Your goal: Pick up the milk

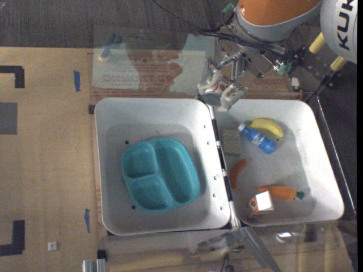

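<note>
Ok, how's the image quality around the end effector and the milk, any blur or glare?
Camera view: the end effector is soft, its fingers hard to make out; the milk is small but fairly sharp; the clear sheet behind the bins shows faint reflections.

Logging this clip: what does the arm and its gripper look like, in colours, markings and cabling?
The arm has an orange band over a grey ring, and a white rounded link with black letters "KU". Black cables loop above it. The gripper is a small metal and grey assembly with thin linkages, wires and a green part beside it.
</note>
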`<state>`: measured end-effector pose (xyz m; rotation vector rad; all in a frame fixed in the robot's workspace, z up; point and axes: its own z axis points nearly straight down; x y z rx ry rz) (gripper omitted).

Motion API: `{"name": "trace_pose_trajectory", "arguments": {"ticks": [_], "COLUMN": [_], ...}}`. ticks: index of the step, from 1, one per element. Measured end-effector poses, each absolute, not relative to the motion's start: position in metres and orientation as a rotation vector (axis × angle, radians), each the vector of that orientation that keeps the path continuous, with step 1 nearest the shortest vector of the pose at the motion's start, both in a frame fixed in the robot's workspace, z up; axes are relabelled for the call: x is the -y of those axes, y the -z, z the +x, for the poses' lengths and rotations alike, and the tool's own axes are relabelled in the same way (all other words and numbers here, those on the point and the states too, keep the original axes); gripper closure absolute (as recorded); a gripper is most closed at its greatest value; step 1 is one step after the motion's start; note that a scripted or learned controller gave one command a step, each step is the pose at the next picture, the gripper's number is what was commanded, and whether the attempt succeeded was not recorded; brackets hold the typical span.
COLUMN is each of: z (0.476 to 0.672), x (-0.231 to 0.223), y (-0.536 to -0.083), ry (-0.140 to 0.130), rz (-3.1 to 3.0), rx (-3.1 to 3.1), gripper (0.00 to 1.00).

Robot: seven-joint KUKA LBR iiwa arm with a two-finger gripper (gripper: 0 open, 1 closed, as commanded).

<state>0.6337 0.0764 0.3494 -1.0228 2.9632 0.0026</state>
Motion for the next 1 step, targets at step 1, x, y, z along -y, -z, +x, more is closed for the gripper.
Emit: {"name": "trace_pose_trajectory", "arguments": {"ticks": [1], "z": [0.6677], "x": [-0.153], "y": [-0.4109], "ry": [-0.004], "rz": [-1.192], "rx": [-2.897], "gripper": [1.0]}}
